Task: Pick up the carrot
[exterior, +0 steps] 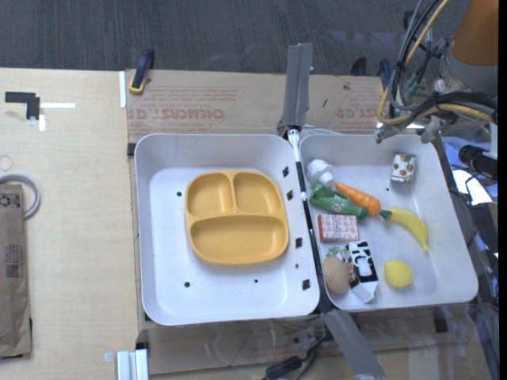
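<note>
resting on the right shallow white bin (455, 212): orange tapered carrot (358, 197) | pale wooden bench (71, 236) | gripper state: cannot tell

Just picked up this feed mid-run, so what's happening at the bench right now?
The arm sits at the upper right, above the right bin, and holds nothing that can be seen. The carrot lies untouched in that bin, between a green packet and a banana. The left bin holds a yellow divided plate.
</note>
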### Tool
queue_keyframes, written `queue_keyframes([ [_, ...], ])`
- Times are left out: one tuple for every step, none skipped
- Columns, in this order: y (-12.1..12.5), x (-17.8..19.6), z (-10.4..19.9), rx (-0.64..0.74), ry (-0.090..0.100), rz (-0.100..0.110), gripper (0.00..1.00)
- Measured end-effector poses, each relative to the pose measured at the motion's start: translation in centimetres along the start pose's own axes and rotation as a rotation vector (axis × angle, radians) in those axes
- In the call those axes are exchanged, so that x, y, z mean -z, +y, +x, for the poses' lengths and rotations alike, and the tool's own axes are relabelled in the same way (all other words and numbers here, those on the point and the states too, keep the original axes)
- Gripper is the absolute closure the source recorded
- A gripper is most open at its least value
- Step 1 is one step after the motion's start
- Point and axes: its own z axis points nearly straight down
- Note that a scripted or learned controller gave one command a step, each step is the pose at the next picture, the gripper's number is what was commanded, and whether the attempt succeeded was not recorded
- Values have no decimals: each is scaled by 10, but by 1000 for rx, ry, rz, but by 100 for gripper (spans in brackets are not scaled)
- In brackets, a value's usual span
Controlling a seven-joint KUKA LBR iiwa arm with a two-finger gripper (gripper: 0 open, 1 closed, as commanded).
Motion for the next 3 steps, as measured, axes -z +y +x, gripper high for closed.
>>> queue_keyframes([
  [8,-85,29,136,0,0,0],
  [-36,-179,11,277,-1,-6,0],
  [-67,-181,0,470,-4,-11,0],
])
